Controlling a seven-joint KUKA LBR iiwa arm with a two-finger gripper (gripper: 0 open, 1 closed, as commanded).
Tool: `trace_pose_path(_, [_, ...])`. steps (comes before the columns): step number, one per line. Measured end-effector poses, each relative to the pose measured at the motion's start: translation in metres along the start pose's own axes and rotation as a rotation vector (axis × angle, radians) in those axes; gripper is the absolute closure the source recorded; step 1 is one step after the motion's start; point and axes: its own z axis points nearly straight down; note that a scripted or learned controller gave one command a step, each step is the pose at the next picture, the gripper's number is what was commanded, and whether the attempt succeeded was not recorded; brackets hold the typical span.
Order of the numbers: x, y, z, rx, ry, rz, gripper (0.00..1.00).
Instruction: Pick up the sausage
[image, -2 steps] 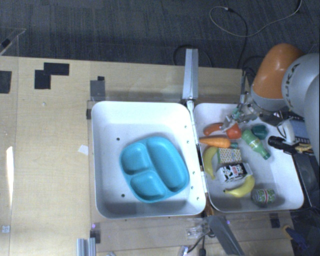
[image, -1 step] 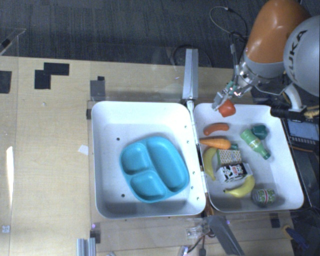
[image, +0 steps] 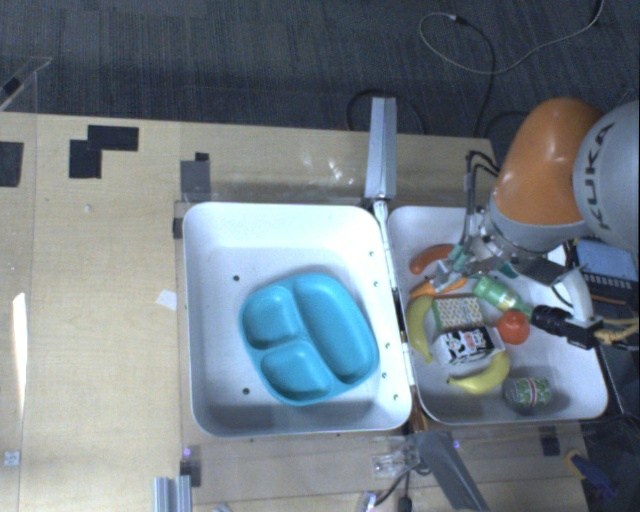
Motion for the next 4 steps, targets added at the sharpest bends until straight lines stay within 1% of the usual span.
trace_pose_path(1, [0.064,-0.001,-0.026,-0.003,-0.001,-0.457,1.0])
trace_pose_path(2, [0.091,-0.038,-0.019,-0.002,0.0,-0.659,1.0])
trace_pose_path(3, [0.106,-0.041,-0.001,-0.003,-0.001,-0.7,1.0])
trace_pose_path(4, [0.164,0.009,-0.091,-0.005,-0.002,-0.693,1.0])
